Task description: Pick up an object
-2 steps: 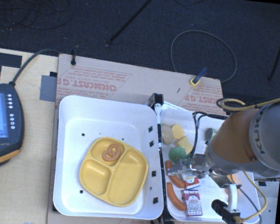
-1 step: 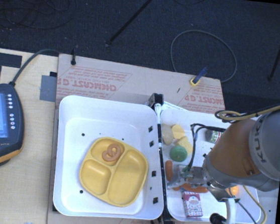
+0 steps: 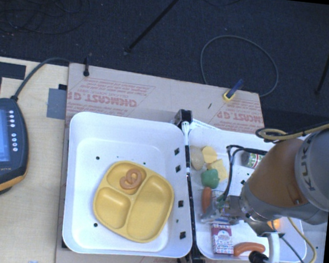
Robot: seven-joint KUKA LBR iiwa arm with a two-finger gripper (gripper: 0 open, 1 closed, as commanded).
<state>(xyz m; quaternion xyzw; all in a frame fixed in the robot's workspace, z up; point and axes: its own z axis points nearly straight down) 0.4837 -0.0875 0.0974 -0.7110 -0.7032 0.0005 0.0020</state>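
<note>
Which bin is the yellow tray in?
The left bin; the tray lies flat on its floor, a donut in one compartment.

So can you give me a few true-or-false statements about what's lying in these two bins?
1. The yellow divided plate lies in the left bin. True.
2. The plate holds a green pepper. False: a small pretzel-like ring lies in one of its compartments.
3. A carrot lies in the right bin. True.
4. The sausage lies on the plate. False: it is in the right bin, beside a small red box.
</note>
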